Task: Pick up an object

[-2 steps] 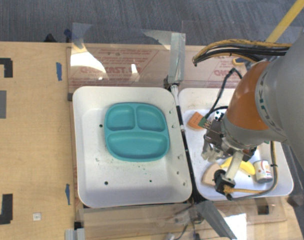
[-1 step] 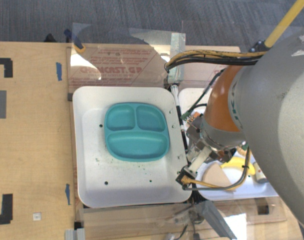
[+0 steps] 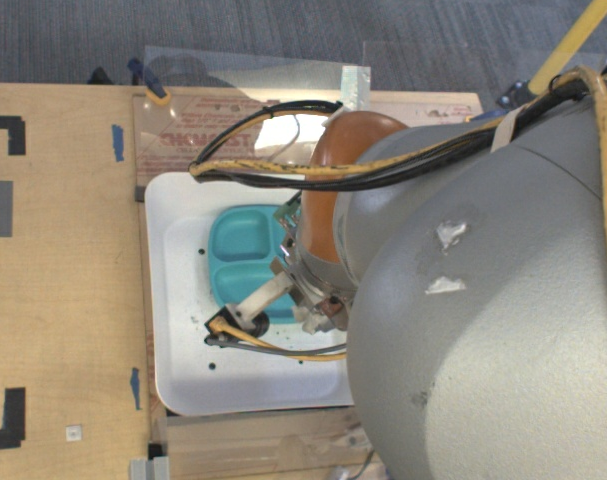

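Tray [image 3: 245, 256], teal and divided, lies flat on the floor of the white bin [image 3: 173, 373]. It sits about midway between the bin's far and near walls and well apart from the left wall. 2 of its compartments show: a wider one toward the far wall and a smaller one toward the near wall, with a raised rib between them. The tray's right part is hidden under the arm [image 3: 483, 298].

The arm reaches in from the right and covers the bin's right side. Its orange band [image 3: 335, 173] stands over the bin's far right part, and the grey wrist below it comes down beside the tray's right edge. The gripper [image 3: 318, 313] sits low at the tray's near right corner, mostly tucked under the wrist. Whether it is wide or narrow cannot be told, nor whether it touches the tray. Nothing can be seen held in it.

Black and yellow cables [image 3: 273, 171] arc from the arm across the bin's far wall.

A few small dark specks [image 3: 213, 367] dot the bin floor near the left and near walls. The bin rests on a tan bench [image 3: 63, 268], which bears black marks [image 3: 5, 136] at its left edge and strips of blue tape [image 3: 117, 144] close to the bin's far left corner.
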